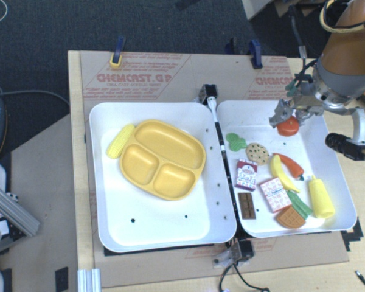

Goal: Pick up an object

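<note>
1. The gripper (287,119) hangs over the right bin (334,163), at its far end.
2. Its fingers pinch a red tomato (288,126), lifted above the floor.
3. The yellow tray (161,158) lies in the left bin (109,193).

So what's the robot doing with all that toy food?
The robot arm reaches in from the right, and its gripper sits right at a red tomato near the back of the right bin. Whether it really holds the tomato is hard to tell. The other toy food lies in that bin. The left bin has a yellow plate and corn.
</note>
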